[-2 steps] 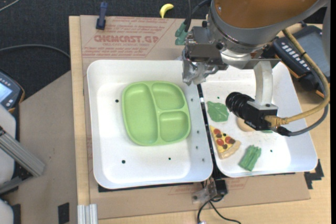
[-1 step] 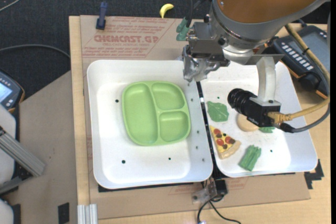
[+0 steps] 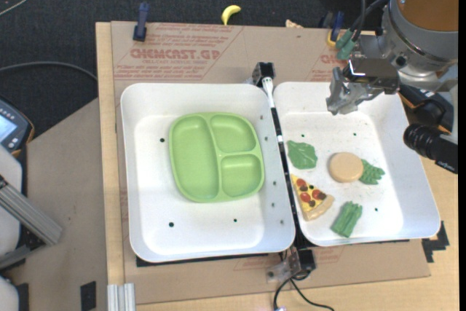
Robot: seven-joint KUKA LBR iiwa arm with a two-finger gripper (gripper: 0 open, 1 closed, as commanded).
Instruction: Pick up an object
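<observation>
Hovering gripper (image 3: pixel 339 107): above the right bin's (image 3: pixel 408 222) far edge; fingers look closed, with nothing between them.
Right bin: lettuce leaf (image 3: pixel 301 154), tan round (image 3: pixel 345 167), pizza slice (image 3: pixel 312 198), green bundle (image 3: pixel 346 218).
Left bin (image 3: pixel 145 229): green divided plate (image 3: pixel 216 156).

Yellow banana (image 3: pixel 231 12) (small) lies beyond the cardboard (image 3: pixel 182 54).

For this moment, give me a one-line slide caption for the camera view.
Gripper hovers over the right bin above toy foods; green divided plate sits in the left bin.
</observation>
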